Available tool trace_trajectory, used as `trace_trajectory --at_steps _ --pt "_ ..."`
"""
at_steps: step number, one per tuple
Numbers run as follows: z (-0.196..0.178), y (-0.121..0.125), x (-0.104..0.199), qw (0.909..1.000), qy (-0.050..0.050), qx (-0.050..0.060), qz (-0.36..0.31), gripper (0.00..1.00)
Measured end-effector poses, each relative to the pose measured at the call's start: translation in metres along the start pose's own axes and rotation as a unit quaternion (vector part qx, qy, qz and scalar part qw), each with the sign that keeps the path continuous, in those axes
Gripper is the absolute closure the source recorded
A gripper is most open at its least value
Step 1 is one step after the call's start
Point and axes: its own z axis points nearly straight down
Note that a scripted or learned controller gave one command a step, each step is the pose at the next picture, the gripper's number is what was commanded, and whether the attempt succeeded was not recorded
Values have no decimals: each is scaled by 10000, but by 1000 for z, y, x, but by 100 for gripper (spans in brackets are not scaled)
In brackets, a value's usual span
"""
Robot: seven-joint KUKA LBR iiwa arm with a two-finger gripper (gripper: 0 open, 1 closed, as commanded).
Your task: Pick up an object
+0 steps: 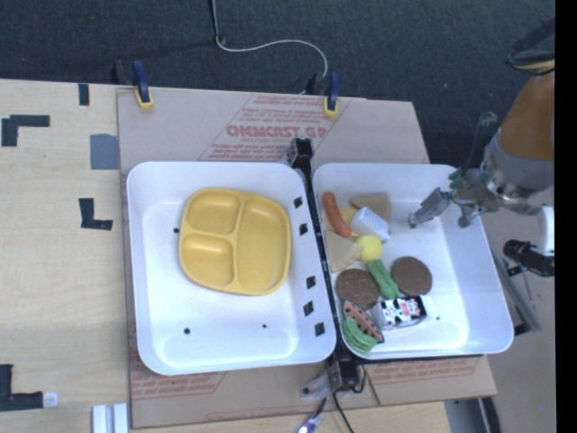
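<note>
The right bin holds a pile of toy food along its left side: an orange sausage, a yellow ball, a green piece, two brown patties, a white cup-like piece and a black-and-white patterned item. My gripper hangs over the right bin's upper right part, to the right of the pile and apart from it. Its fingers point left, spread apart, with nothing between them.
The left bin holds a yellow divided plate. A black divider strip runs between the bins. The bins rest on a cardboard sheet held by clamps at the back. The right bin's right half is bare white floor.
</note>
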Motion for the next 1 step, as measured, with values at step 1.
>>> trace_trajectory --at_steps 1 --pt "105 27 76 10000 -9 2 -23 0"
